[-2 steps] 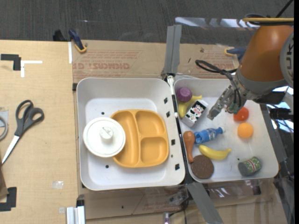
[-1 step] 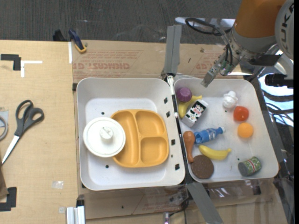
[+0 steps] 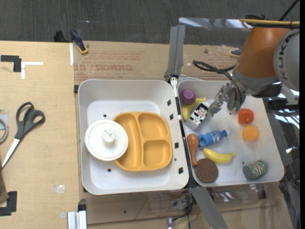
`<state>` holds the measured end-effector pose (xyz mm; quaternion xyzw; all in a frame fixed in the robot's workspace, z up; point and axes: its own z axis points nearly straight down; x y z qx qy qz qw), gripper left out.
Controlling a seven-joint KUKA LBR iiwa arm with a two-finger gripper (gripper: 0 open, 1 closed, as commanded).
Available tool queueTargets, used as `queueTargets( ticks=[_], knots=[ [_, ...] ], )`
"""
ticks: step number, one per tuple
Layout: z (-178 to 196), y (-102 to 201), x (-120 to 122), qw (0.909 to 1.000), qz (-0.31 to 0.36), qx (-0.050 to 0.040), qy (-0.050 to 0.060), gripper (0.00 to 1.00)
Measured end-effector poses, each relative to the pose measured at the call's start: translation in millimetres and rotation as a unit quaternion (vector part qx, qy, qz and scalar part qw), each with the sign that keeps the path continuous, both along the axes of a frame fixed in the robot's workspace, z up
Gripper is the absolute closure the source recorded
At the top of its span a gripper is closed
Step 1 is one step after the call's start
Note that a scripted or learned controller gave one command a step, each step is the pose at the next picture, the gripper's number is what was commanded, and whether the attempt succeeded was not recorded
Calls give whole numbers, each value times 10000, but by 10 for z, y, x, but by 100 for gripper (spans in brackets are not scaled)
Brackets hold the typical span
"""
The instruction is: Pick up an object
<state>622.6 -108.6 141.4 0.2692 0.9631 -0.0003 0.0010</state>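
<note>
My gripper (image 3: 224, 107) hangs over the back middle of the right bin (image 3: 275, 142), fingers apart with nothing between them. Just to its left lies a black-and-white carton (image 3: 198, 114), next to a purple object (image 3: 188, 96) and a yellow piece (image 3: 187, 110). A red ball (image 3: 245, 116) and an orange ball (image 3: 250, 133) sit to the gripper's right. In front of it lie a blue bottle (image 3: 212, 138), a carrot (image 3: 192, 147), a banana (image 3: 219, 155), a brown disc (image 3: 207, 171) and a green can (image 3: 255, 170).
The left bin (image 3: 90, 92) holds a yellow divided plate (image 3: 143, 144) and a white round lid (image 3: 106, 138). Scissors (image 3: 24, 123) lie on the bench at far left. A grey divider bar (image 3: 175, 51) stands behind the bins' shared edge.
</note>
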Motion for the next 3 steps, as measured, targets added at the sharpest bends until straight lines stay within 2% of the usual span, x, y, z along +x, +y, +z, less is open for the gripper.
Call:
queueTargets(
  ticks=[1,2,3],
  knots=[
    [-491,-64,-532,9816,-1912,3,2,100],
    [273,-1009,-899,9835,-1811,-3,-8,100],
    [353,-99,-234,9872,-1593,5,-4,100]
  ],
)
